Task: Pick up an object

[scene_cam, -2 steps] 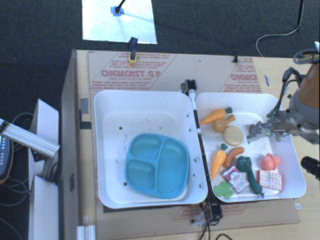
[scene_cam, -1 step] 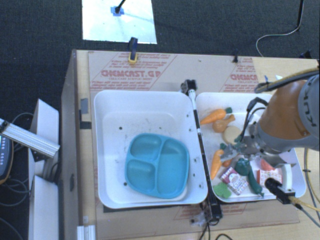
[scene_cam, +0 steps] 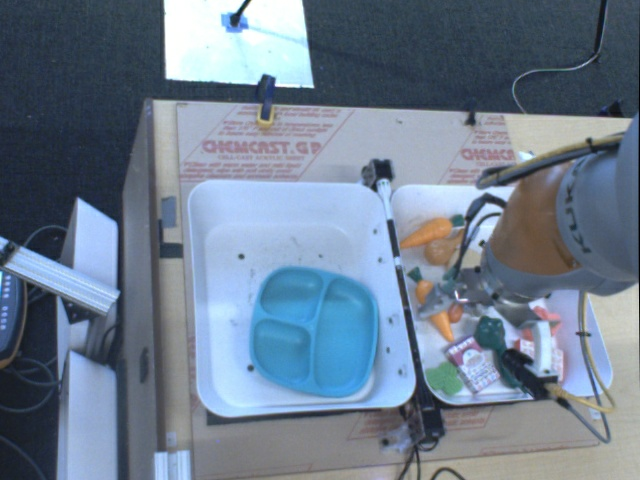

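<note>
Fixed high above the bench, looking down at a slant — takes in both shallow white plastic bins (scene_cam: 215, 298) from moderate distance.

You have a counter (scene_cam: 300, 133) covered in printed brown board, with two shallow white bins, left bin (scene_cam: 200, 268) and right bin (scene_cam: 410, 200), sitting directly on it side by side.

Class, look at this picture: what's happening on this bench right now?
A grey robot arm reaches in from the right and hangs low over the right bin, which holds small toys, among them a carrot. Its gripper sits among them. The left bin holds a blue divided plate.
</note>
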You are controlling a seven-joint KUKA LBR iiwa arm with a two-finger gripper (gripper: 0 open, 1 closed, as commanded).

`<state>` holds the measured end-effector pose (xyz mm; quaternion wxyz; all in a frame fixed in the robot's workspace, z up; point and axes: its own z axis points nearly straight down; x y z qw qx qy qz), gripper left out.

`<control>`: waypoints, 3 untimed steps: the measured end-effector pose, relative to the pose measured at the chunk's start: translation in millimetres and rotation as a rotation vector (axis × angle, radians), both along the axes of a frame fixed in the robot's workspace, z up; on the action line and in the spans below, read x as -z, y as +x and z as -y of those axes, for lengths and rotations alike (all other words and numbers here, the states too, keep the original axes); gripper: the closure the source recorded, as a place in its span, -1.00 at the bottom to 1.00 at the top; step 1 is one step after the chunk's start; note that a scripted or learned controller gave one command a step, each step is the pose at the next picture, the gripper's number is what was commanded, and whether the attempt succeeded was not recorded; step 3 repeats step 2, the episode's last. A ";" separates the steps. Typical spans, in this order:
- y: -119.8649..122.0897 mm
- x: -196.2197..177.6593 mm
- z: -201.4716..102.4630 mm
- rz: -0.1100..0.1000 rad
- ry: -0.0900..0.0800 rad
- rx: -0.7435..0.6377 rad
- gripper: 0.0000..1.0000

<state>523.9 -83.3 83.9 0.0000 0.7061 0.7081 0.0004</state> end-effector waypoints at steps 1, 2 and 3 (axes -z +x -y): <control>0.6 -10.4 0.2 0.002 0.000 0.000 1.00; 10.9 -101.1 -65.8 0.003 0.001 -0.001 1.00; 10.9 -101.1 -65.8 0.003 0.001 -0.001 1.00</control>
